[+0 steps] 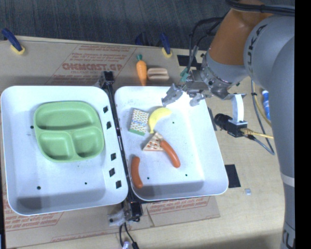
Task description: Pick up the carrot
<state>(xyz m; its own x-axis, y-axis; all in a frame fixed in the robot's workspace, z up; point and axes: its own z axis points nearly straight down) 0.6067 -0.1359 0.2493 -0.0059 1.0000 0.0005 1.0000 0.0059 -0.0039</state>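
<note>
The gripper (184, 96) is seen over the far edge of the right bin (210, 154), its fingers spread apart with nothing between them. The carrot (141, 70) is found outside the bins, on the cardboard (88, 61) beyond them, just beside a hot dog bun (157, 74).

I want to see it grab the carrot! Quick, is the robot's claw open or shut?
Gripper: open, holding nothing, above the far edge of the right bin; the carrot lies outside, behind that bin.
</note>
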